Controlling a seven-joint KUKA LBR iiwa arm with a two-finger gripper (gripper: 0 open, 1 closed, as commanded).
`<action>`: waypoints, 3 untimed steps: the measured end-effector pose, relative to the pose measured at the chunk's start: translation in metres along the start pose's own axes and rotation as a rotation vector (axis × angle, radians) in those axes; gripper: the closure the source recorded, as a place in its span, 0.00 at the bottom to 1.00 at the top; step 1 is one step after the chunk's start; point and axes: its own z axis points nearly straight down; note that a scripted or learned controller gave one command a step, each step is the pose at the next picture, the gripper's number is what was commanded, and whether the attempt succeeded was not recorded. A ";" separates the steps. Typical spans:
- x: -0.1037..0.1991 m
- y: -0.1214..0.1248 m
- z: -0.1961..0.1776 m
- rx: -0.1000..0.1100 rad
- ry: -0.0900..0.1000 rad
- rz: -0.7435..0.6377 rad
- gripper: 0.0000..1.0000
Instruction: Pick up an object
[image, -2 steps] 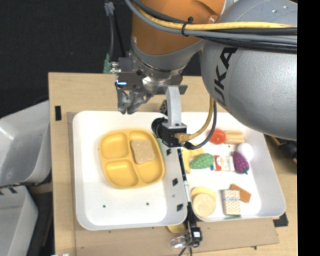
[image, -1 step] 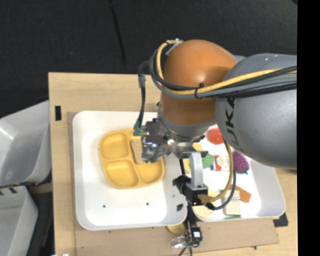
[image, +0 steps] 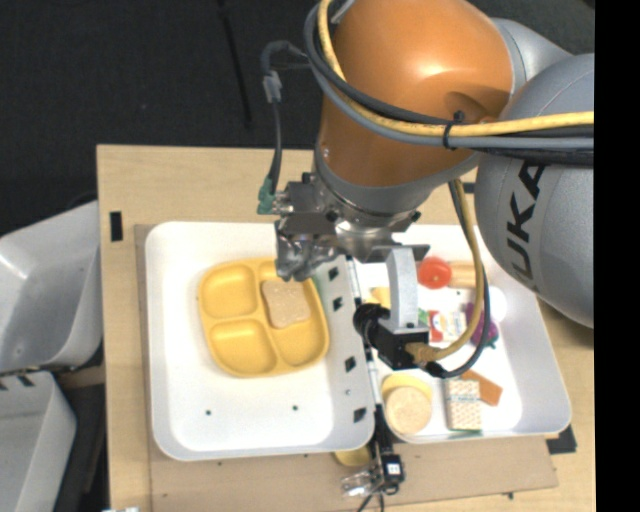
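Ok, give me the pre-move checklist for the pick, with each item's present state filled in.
1. Target in sight: ok, a tan slice lies on the yellow divided tray in the left bin.
2. Gripper above the tray's upper right corner: ok.
3. Jaws open or shut: cannot tell, the wrist hides them.
4. Anything held already: cannot tell.
5. Other candidates: ok, a round yellow cup, a wafer and a red piece lie in the right bin.
6. Cable hanging over the right bin: not ok.

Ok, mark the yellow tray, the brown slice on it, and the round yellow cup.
yellow tray (image: 232, 292): camera view, upper left compartment.
brown slice (image: 286, 303): camera view, its middle.
round yellow cup (image: 408, 406): camera view, its top.
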 end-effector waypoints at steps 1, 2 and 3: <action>-0.074 -0.001 0.020 0.011 -0.006 0.011 1.00; -0.143 -0.002 0.059 0.012 -0.007 0.013 1.00; -0.140 0.000 0.048 0.011 -0.006 0.001 1.00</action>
